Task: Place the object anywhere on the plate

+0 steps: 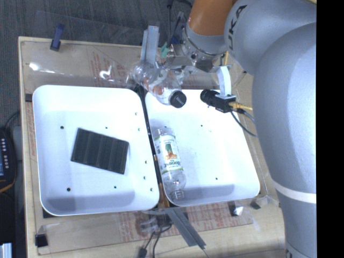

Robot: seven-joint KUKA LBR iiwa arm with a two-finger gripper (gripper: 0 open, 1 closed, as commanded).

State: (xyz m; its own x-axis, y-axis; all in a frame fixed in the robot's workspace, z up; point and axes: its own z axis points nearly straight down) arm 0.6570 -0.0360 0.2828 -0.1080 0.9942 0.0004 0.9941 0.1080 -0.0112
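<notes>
Two shallow white plastic bins sit side by side on the counter: the left bin [48,144] and the right bin [226,160]. One flat dark ribbed rectangular plate [100,151] lies in the left bin. Two clear plastic bottles show: one labelled bottle [169,163] at the right bin's left edge, and one black-capped bottle [161,87] at the upper middle of the frame.

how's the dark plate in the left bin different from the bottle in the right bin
The plate is dark, flat and rectangular; the bottle is clear, rounded and labelled. The plate sits near the middle of the left bin; the bottle lies along the right bin's left wall. Both lie apart from the gripper.
</notes>
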